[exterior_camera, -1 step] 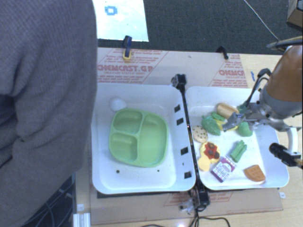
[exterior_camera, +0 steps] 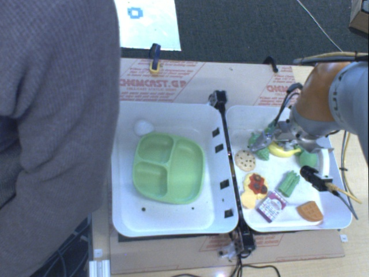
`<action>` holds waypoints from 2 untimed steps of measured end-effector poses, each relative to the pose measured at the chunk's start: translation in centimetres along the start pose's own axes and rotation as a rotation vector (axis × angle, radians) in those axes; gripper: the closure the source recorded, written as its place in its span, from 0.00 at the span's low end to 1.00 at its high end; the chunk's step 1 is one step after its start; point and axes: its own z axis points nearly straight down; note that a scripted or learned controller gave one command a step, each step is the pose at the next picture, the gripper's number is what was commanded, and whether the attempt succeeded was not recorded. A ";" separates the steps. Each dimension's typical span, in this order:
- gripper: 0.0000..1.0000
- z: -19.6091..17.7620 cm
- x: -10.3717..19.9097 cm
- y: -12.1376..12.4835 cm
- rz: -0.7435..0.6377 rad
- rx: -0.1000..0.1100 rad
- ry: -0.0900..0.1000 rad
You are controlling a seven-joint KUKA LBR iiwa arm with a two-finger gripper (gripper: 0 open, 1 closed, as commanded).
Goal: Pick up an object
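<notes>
Gripper [exterior_camera: 266, 138], state indiscernible, above light, slippery yellow plastic banana [exterior_camera: 283, 150]; I'd pinch mid-curve, cookie [exterior_camera: 245, 160] at 8 o'clock.

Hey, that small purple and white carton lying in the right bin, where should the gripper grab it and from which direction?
Probably from straight above, closing across the short sides of the small purple and white carton. It lies flat and skewed, so turn the fingers to match. The yellow and red pizza slice sits close on its left; the green ridged vegetable is above it.
</notes>
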 end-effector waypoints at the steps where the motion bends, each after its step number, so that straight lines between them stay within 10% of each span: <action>1: 0.00 1.6 -0.4 6.4 0.004 0.051 0.009; 2: 1.00 0.5 -1.1 6.3 0.007 0.043 -0.002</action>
